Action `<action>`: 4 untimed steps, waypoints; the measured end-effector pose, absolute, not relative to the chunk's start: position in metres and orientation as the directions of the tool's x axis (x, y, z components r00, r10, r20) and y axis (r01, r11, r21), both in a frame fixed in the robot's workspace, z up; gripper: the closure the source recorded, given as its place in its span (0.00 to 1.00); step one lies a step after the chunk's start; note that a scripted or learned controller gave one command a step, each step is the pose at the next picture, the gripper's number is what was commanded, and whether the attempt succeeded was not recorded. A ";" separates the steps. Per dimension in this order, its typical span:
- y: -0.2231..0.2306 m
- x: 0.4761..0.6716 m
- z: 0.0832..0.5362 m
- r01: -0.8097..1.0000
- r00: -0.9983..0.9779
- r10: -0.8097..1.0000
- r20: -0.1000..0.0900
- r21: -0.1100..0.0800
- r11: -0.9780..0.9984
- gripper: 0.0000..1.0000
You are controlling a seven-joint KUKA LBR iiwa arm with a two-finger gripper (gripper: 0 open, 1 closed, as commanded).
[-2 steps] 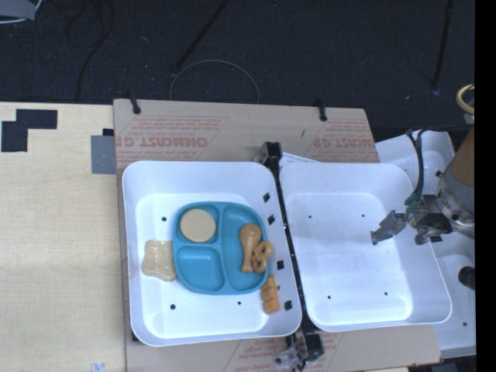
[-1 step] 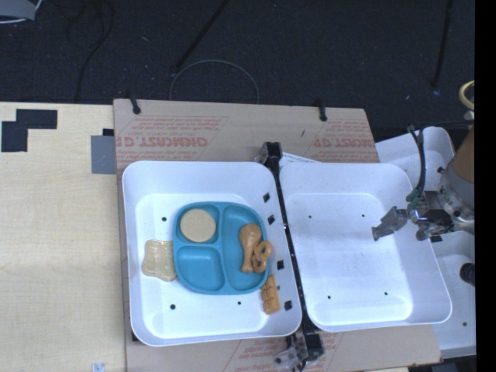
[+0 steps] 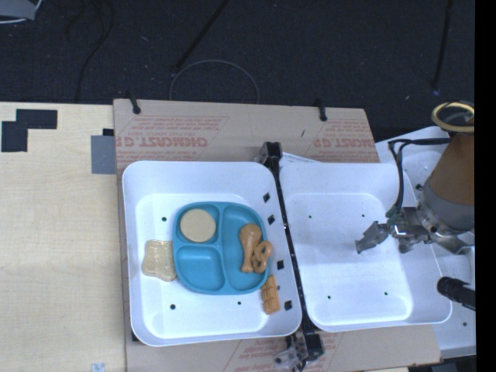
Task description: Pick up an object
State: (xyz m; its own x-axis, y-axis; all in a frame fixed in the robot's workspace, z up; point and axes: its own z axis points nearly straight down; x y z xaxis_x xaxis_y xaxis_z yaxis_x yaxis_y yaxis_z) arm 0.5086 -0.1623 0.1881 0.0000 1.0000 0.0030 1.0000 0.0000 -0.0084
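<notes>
Arm [image 3: 457, 180] reaches in from the right, wrist low, pincer [image 3: 377, 237] pointing left

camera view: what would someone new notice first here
The bright blue divided plate in the left bin stands out most, with a round tan cookie in its upper-left compartment and a pretzel-like piece in its right one. A pale cracker lies just off its left edge and a small tan piece at its lower right. The gripper hovers over the right bin.

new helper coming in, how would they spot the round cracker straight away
Look in the left bin, at the blue tray. The round cracker lies in its upper left compartment; it alone is a flat, pale disc, unlike the knobbly brown pieces nearby.
</notes>
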 end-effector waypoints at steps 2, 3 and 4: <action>-0.162 0.510 0.091 1.000 0.001 1.000 0.003 -0.007 -0.001 0.00; -0.164 0.510 0.103 1.000 0.006 1.000 0.002 -0.006 -0.006 1.00; -0.170 0.516 0.163 1.000 -0.001 1.000 -0.001 0.003 0.001 1.00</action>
State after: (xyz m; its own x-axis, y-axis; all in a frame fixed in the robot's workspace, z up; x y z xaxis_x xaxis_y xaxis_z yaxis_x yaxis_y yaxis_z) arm 0.5161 -0.1699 0.1632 -0.0012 1.0000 -0.0010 1.0000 0.0012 0.0030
